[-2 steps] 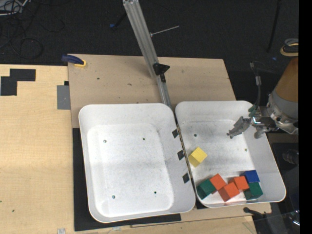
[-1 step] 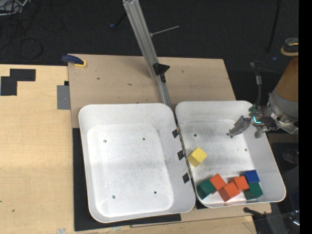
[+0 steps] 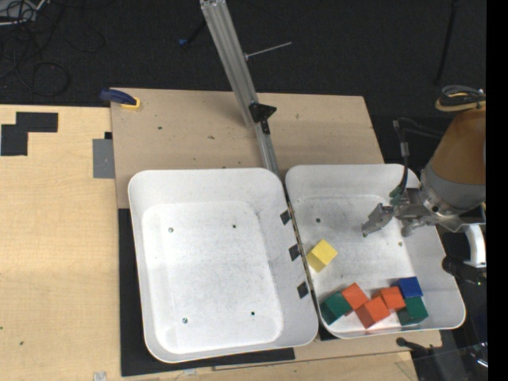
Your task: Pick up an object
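The pincer [image 3: 389,217] is hovering spread and empty at right of frame; the yellow block [image 3: 322,255] is lying lower centre, probably light and rigid, best gripped across its flat sides.

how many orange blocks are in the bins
3, all in the right bin near its front edge: orange block, orange block, orange block. More may hide beneath.

Your arm [image 3: 459,161] comes in from the right edge, orange band up top, grey wrist below it, angled down and to the left. Gripper [image 3: 390,219] sits at the arm's left end, fingers [image 3: 375,222] pointing left and slightly down. Nothing visible between them. Finger spread is too small to read here.
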`<action>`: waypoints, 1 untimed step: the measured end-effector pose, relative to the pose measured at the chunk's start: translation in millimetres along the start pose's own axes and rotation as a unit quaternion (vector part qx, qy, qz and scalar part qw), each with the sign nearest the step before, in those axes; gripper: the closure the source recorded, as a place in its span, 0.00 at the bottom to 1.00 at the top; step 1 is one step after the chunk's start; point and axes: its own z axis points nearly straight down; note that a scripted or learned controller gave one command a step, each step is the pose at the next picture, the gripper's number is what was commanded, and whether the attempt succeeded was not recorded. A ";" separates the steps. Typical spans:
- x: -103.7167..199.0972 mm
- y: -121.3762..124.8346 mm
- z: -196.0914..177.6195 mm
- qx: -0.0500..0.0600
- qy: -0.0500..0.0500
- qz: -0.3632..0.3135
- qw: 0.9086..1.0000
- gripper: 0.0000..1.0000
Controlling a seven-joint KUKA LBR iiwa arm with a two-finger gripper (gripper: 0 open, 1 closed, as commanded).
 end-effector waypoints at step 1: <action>8.7 -4.4 48.0 0.000 0.000 0.001 1.000 0.00</action>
